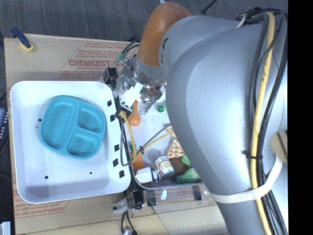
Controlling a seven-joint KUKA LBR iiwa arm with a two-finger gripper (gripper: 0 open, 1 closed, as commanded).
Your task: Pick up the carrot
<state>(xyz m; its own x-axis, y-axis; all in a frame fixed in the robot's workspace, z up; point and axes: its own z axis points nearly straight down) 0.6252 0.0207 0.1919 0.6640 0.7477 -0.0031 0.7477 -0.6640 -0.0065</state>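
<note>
Orange and tapered, the carrot (134, 115) hangs just beside the rim between the two bins, at the left edge of the right bin (161, 190), and we see its upper end caught between the fingers of the gripper (138, 103), which are clenched on it. We find the grey arm (220, 106) covering most of the right bin, with a small can (165, 165), a cracker (177, 150) and green items (188, 176) showing below it. We see a blue divided plate (73, 126) lying in the left bin (29, 180).
</note>
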